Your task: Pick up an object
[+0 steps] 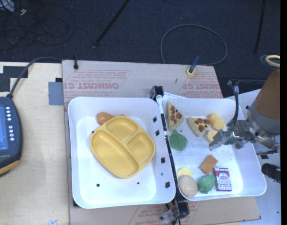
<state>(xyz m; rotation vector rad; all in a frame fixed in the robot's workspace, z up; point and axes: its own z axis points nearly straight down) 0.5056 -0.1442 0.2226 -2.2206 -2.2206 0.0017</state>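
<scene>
The arm (267, 102) reaches in from the right, its grey body and orange band above the right bin (248, 189). The gripper (221, 139) hangs low over the upper middle of that bin, its dark fingers (215, 143) pointing left, close beside a yellow piece (212, 135). Whether the fingers are spread or pressed together cannot be told, and nothing is seen between them.

The right bin holds the loose objects. Two pizza slices lie near its upper edge, one (174, 115) by the divider and the other (200, 124) a little to its right. A yellow lemon-like item (217, 122) sits just right of the second slice. A green broccoli piece (178, 141) rests near the left wall. Lower down lie an orange-brown block (209, 164), a small red box (222, 179), another green piece (207, 183), and a pale egg-shaped item (188, 185) with a yellow bit (184, 172) touching its top.

The left bin (82, 182) carries a yellow divided plate (122, 146), lying at a tilt across its middle, with an orange object (104, 117) peeking out behind its upper left edge.

Both bins rest on a cardboard sheet (115, 81) on the counter (35, 182). A handheld pendant with a screen (5, 132) lies at the far left.
</scene>
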